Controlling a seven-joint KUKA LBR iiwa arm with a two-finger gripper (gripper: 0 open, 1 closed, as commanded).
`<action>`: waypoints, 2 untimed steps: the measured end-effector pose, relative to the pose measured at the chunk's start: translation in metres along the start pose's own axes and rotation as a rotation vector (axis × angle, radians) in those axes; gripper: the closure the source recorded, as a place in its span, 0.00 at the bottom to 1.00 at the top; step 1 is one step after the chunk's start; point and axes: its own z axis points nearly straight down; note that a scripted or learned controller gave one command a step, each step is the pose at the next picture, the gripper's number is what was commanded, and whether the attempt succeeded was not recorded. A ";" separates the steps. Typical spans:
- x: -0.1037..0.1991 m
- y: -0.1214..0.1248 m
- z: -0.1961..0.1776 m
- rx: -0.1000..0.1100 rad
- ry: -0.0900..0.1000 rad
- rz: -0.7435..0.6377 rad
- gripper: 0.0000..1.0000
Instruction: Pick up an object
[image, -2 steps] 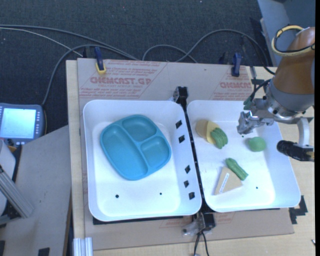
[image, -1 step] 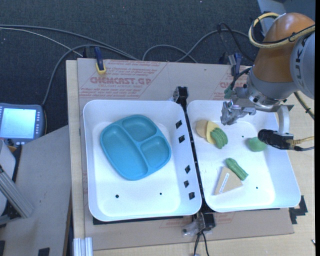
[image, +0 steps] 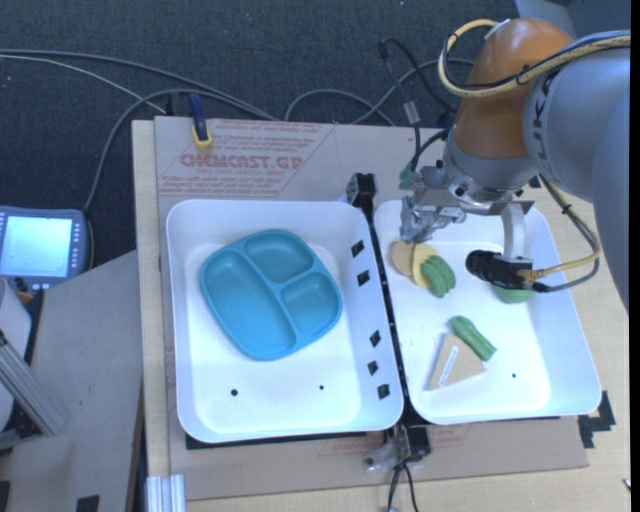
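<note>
My gripper (image: 421, 231) hangs over the upper left part of the right bin (image: 560, 385), its fingers pointing down just above a pale yellow round piece (image: 401, 259) and a green ridged toy (image: 437, 274) that lie touching each other. Nothing shows between the fingers. Lower in the same bin lie a small green pickle-shaped toy (image: 472, 337) and a tan wedge-shaped sandwich piece (image: 455, 364). A green object (image: 515, 293) sits at the bin's right, partly hidden under a black part of the arm.
The left bin (image: 200, 400) holds a blue divided plate (image: 270, 292). A black divider with clips (image: 376, 300) runs between the bins. Cables trail behind the bench, and a small screen device (image: 40, 245) stands at the far left.
</note>
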 end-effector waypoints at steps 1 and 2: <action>0.050 0.027 -0.010 -0.002 0.001 0.000 1.00; 0.100 0.051 -0.003 -0.002 -0.001 0.001 1.00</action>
